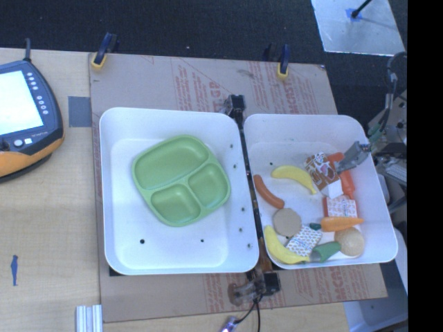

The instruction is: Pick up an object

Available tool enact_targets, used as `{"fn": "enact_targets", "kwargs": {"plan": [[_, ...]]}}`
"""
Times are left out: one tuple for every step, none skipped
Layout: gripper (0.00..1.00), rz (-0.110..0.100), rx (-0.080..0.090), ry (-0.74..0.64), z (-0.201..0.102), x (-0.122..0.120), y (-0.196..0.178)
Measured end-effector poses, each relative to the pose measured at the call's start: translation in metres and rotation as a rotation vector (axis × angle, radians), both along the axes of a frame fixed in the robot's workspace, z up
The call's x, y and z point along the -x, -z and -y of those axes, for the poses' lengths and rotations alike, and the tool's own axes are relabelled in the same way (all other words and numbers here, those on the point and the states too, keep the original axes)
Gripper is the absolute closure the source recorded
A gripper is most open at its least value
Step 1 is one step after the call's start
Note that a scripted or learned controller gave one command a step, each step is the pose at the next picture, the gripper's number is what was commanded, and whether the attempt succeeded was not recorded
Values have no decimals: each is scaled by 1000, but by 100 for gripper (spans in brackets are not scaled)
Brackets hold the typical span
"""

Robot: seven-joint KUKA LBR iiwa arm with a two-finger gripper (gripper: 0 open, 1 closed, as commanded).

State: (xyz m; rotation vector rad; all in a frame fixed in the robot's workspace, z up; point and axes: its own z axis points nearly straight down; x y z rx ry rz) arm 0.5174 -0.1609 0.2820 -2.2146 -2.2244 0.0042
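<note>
The right bin (311, 124) holds several toy foods. A yellow banana (294, 176) lies near its middle, with a red sausage (268, 192) and a round brown cookie (286, 221) to its left. A second banana (279, 249), a patterned packet (304, 239), a green piece (325, 252) and a beige ball (350, 241) lie along the front wall. An orange carrot (340, 223), a red-and-white packet (340, 205) and a brown patterned box (320, 170) sit further right. My gripper (354, 155) hangs low over the bin's right side, just right of the patterned box, above a red-orange piece (347, 184).
The left bin (118, 126) holds a green divided plate (181, 180). A teach pendant (24, 116) lies on the bench at far left. Clamps (104, 50) (283, 61) stand at the board's back edge. The arm's body (391, 137) fills the right side.
</note>
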Motion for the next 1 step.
{"fn": "enact_targets", "kwargs": {"plan": [[0,-2,1,0,40,-23,86]]}}
